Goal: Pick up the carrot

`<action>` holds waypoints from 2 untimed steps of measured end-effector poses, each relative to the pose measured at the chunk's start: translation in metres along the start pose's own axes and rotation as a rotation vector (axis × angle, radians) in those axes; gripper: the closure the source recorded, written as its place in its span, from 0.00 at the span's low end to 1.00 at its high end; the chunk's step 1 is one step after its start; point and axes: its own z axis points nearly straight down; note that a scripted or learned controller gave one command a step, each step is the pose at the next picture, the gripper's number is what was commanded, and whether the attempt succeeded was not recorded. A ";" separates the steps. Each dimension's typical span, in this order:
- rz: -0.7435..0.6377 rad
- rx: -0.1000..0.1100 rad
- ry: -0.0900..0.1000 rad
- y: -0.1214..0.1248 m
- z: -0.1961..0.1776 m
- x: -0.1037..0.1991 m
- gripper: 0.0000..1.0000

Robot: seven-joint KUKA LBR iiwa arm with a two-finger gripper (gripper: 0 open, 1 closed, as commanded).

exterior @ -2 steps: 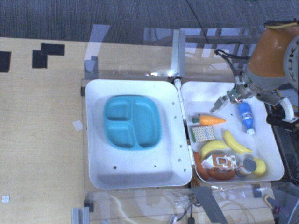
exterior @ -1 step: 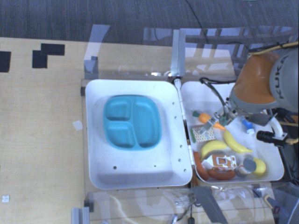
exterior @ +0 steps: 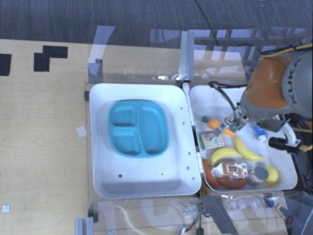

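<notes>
The carrot point(exterior: 215, 124) lies in the right bin point(exterior: 291, 180), up-left of the yellow bananas point(exterior: 234, 153) (green tip pointing away). The gripper point(exterior: 232, 126) hangs just beside the carrot's right end; whether it grips cannot be told.

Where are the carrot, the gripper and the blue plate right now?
carrot point(exterior: 213, 123): camera view, on its orange body.
gripper point(exterior: 231, 128): camera view, at its tip.
blue plate point(exterior: 138, 128): camera view, on its centre divider.
</notes>
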 end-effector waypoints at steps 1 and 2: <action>0.346 0.019 0.011 0.002 -0.018 0.021 0.00; -0.042 0.003 0.008 0.019 0.000 -0.004 0.00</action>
